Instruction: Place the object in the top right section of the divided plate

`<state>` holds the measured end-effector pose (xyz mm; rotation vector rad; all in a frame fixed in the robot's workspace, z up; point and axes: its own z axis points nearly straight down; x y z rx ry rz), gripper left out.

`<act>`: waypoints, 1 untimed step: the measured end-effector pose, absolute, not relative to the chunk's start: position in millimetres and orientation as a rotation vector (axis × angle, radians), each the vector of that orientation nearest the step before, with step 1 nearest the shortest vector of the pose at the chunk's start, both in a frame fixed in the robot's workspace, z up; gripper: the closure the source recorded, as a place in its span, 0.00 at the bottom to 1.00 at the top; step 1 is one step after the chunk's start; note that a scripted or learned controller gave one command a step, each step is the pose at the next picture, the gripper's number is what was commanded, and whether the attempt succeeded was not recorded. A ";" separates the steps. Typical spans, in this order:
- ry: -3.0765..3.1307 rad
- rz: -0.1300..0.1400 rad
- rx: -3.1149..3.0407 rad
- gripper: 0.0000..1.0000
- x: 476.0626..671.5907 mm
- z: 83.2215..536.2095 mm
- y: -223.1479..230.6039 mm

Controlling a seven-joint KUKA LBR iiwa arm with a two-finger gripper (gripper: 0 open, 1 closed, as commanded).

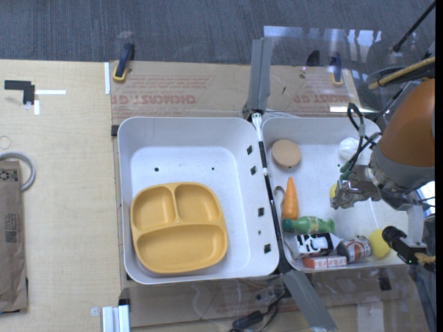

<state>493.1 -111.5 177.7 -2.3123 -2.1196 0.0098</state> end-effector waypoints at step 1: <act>-2.103 0.011 -2.327 1.00 520.2 133.4 -117.9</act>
